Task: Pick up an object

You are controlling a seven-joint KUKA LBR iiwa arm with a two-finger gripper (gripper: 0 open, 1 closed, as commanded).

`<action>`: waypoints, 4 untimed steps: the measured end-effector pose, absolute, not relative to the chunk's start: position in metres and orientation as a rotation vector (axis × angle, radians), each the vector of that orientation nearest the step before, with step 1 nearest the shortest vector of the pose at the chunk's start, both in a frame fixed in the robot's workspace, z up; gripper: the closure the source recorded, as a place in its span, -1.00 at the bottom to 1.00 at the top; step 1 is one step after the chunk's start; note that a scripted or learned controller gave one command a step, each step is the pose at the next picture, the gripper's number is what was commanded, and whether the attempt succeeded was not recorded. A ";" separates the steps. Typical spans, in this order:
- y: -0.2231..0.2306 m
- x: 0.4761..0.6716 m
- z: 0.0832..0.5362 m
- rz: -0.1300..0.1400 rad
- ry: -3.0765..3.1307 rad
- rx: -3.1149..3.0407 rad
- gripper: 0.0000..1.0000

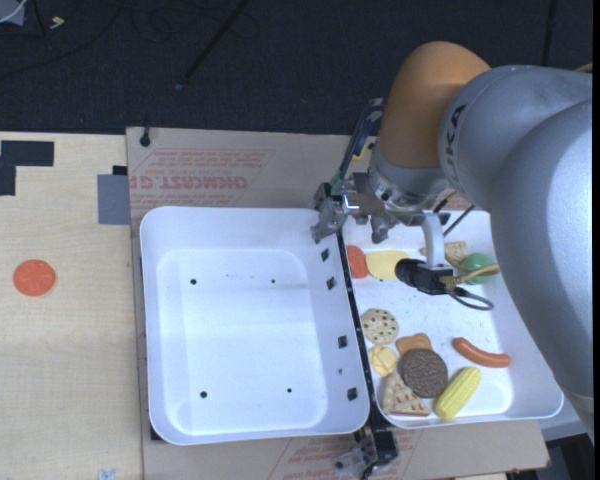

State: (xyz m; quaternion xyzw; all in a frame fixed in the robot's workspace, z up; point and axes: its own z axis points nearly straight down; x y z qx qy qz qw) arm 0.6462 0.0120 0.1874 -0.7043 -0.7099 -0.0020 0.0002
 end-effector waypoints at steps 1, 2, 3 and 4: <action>0.007 0.644 0.197 0.004 -2.224 -2.215 1.00; 0.016 0.645 0.430 -0.020 -2.231 -2.228 1.00; 0.011 0.624 0.547 -0.013 -2.229 -2.225 1.00; -0.034 0.597 0.538 0.005 -2.215 -2.223 1.00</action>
